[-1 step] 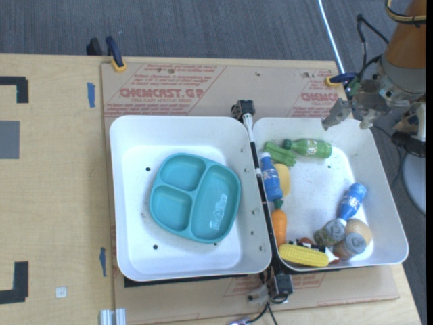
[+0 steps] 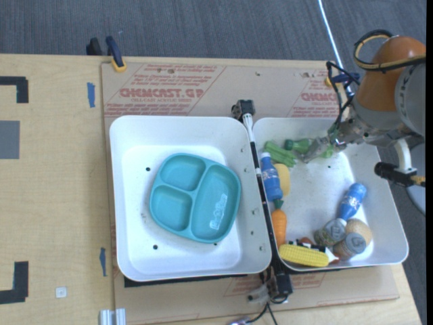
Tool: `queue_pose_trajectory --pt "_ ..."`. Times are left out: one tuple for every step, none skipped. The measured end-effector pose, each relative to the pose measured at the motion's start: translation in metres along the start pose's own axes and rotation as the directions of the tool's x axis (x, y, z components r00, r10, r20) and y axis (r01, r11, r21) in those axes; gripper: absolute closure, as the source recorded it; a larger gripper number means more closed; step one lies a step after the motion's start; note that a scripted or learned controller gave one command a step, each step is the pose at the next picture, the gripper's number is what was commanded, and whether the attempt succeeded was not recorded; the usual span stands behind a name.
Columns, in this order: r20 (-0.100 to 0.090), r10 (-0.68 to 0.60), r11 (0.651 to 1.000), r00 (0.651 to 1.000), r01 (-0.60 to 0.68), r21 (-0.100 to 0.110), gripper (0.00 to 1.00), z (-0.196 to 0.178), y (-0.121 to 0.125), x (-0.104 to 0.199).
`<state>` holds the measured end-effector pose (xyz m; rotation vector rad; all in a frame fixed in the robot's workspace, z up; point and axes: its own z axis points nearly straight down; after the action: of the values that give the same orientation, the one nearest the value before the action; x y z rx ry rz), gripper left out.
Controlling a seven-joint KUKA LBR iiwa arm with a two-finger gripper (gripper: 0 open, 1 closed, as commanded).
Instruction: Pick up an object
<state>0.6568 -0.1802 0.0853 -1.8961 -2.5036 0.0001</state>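
Camera view, slanted look down on desk (image 2: 47, 181) with two white bins side by side. Left bin (image 2: 132, 141) carries a teal divided plate (image 2: 195, 197) with three compartments, lying flat near the bin's middle. Right bin (image 2: 385, 208) carries the clutter. Along its left wall, top to bottom: blue-and-white bottle (image 2: 270, 179) lying lengthwise, a yellow piece (image 2: 283, 179) just beside it, an orange carrot-like item (image 2: 279, 226) below. Corn cob (image 2: 304, 254) lies along the near wall. A second small blue bottle (image 2: 352, 201) sits tilted toward the right side, with a grey lumpy object (image 2: 333, 233) and a tan rounded object (image 2: 357, 234) clustered just below it, touching or nearly so. Green toy pieces (image 2: 283, 153) lie at the far left corner of the right bin.

Arm enters from the right, orange band (image 2: 389, 70) above the wrist. Gripper (image 2: 318, 149) is low at the far end of the right bin, right against the green pieces. Blur and overlap hide the gripper tip; cannot tell whether it is parted, closed, or gripping anything.
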Motion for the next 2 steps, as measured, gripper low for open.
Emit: queue_pose_trajectory --pt "0.002 -0.001 1.0 1.0 0.001 0.009 1.0 -0.0099 -0.0023 -0.0018" --pt "0.002 -0.001 1.0 1.0 0.001 0.01 0.0 -0.0096 -0.0025 -0.0018"
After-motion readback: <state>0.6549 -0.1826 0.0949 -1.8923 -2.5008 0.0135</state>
